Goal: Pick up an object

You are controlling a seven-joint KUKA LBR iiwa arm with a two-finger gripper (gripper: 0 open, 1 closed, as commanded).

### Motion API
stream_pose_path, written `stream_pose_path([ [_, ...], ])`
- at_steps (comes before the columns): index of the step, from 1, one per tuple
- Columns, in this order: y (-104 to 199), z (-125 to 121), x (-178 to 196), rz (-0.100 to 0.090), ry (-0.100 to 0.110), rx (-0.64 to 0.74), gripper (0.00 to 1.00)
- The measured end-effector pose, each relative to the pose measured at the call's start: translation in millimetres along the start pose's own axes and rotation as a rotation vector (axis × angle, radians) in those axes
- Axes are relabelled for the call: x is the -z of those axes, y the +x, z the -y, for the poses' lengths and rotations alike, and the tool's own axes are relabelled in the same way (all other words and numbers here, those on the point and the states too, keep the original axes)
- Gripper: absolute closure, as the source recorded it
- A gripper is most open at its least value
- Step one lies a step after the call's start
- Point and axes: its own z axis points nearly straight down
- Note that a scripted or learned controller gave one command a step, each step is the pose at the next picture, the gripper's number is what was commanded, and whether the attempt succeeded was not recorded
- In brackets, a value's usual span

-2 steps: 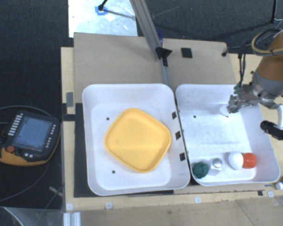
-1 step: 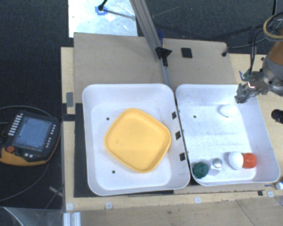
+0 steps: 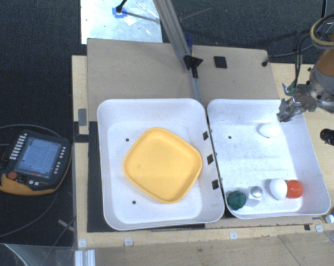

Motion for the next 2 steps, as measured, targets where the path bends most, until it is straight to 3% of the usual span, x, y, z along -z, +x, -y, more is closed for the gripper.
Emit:
stream_pose_path([
  [2,107,-7,24,-0.001,-0.001,0.004,1.00],
])
